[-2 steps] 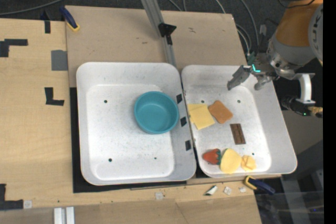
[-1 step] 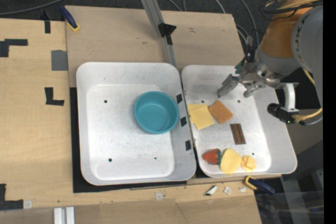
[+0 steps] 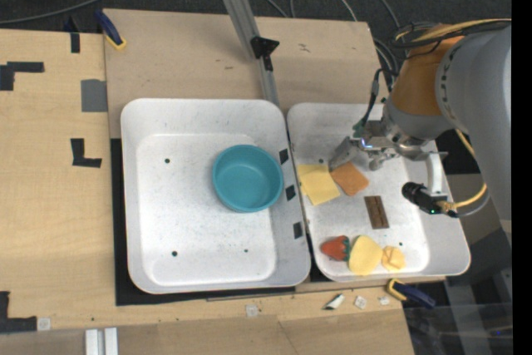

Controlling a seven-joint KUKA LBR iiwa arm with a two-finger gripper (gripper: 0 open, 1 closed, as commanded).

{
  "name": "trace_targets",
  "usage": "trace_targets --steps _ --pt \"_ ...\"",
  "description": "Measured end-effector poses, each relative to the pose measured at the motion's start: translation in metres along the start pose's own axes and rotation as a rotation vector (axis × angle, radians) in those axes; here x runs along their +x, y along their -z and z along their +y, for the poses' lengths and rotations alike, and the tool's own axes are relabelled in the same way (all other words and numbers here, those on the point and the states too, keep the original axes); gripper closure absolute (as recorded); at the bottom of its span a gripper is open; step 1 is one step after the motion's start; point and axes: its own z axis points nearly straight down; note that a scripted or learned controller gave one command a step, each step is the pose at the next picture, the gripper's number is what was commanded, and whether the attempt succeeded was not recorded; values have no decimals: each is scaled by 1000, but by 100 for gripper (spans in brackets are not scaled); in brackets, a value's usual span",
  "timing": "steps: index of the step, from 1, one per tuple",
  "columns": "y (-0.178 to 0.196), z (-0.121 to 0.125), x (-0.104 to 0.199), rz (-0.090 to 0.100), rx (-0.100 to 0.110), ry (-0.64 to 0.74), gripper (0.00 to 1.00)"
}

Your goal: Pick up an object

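Orange block (image 3: 350, 179) — flat, tilted, beside yellow slab (image 3: 318, 183); pincer (image 3: 353, 152) grip unclear.

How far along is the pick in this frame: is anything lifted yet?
Nothing looks lifted. The gripper sits low in the right white bin, close above the orange block beside the pale yellow square; no object shows between its fingers. The dark brown bar, red piece and yellow lumps lie untouched, as does the teal bowl. Grasp and lift remain.
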Motion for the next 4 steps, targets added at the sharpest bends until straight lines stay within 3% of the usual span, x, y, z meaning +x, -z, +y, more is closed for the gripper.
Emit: trace_targets --steps 1,2,3,4 --pt "-13 0 1 -2 -5 -1 0" --pt "-2 0 1 -1 -5 1 100" --pt "45 -8 5 -1 -11 -1 100" --pt "96 0 -2 -2 -13 -1 100"
